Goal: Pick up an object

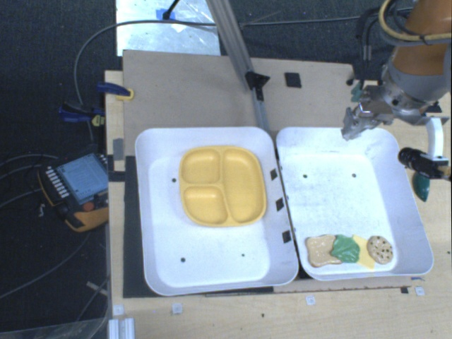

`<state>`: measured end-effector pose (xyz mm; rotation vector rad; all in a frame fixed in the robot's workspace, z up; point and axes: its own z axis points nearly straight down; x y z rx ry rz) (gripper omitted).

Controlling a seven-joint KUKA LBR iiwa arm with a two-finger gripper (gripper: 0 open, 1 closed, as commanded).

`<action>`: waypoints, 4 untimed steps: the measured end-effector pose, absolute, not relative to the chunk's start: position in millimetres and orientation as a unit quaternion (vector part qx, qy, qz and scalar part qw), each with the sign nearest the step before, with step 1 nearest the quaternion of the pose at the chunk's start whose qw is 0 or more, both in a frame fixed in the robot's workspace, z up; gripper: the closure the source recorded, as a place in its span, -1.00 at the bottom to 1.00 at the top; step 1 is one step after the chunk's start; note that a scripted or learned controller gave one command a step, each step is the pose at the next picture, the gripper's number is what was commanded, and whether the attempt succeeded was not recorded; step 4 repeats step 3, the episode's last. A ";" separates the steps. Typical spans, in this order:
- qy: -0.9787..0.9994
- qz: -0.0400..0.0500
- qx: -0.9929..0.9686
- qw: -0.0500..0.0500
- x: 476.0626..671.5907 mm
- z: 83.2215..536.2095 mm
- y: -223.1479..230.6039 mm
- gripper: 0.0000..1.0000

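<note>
Toy food lies in a row along the near edge of the right bin (353,189): a tan toast slice (322,250), a green leafy piece (345,248), a yellow piece (364,255) and a round chocolate-chip cookie (380,248). My gripper (351,128) hangs over the far edge of the right bin, well away from the food. Nothing shows between its fingers. The arm with its orange band (424,13) comes in from the upper right.
A yellow divided plate (221,185) sits in the left bin (205,260). A slanted metal pole (233,41) crosses the bench at the back. Cables, clamps and a handheld device (78,189) lie left of the bench.
</note>
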<state>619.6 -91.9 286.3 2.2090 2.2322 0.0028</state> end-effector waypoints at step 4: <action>0.711 0.001 0.703 -0.001 624.0 259.6 66.3 1.00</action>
